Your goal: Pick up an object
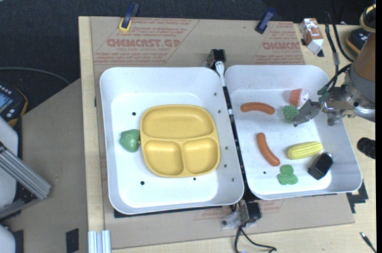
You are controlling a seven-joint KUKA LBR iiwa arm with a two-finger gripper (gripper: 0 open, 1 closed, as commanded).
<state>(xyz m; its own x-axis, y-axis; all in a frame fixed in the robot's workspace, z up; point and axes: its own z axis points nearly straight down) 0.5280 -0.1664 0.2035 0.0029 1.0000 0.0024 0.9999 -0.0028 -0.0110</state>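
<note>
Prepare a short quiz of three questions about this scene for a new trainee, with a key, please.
1. True or false: the yellow divided plate lies in the right bin.
2. Which item sits nearest the gripper?
A. the corn cob
B. the green broccoli piece
C. the black block
3. How many sausages lie in the right bin?

Key:
1. False; it lies in the left bin, with a green vegetable beside it.
2. B
3. Two: one lying across near the top, one slanted lower down.
</note>
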